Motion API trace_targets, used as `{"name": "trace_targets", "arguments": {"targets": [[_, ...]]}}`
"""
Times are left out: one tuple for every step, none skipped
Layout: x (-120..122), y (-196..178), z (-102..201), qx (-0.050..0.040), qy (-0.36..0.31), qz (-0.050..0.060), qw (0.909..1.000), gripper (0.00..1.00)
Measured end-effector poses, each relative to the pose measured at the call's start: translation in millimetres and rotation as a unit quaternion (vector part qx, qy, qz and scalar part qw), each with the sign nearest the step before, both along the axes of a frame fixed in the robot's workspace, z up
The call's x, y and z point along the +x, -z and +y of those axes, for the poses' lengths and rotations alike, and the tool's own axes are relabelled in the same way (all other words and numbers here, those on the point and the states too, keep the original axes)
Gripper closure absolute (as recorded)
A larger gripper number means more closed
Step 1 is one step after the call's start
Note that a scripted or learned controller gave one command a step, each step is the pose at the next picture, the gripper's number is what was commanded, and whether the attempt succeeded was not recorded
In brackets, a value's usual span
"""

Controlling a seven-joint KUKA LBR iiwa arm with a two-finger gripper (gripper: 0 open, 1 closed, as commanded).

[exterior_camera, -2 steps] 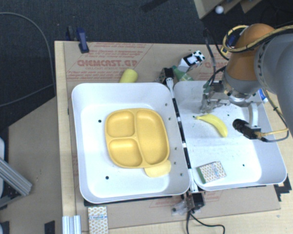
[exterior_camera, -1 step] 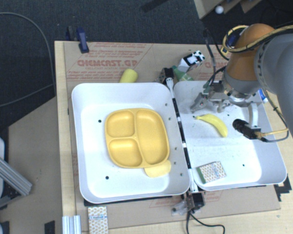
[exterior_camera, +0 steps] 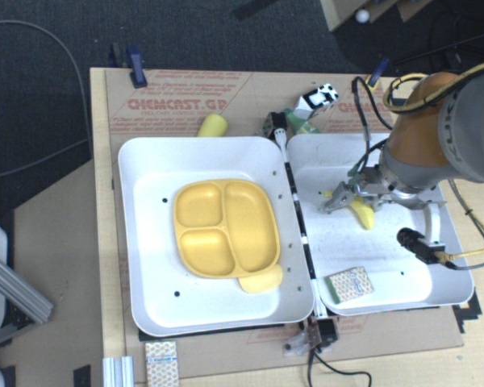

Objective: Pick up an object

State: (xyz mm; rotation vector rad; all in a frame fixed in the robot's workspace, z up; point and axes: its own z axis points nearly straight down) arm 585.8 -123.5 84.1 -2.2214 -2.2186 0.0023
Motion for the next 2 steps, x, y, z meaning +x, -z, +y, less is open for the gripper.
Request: {"name": "trace_targets", "arguments": {"targets": [[1,-10,1,0.0001,0.000,-0.001,1.0000,1.00],[32,-101,71,0.0000,-0.001,-0.002,1.0000,1.00]]}}
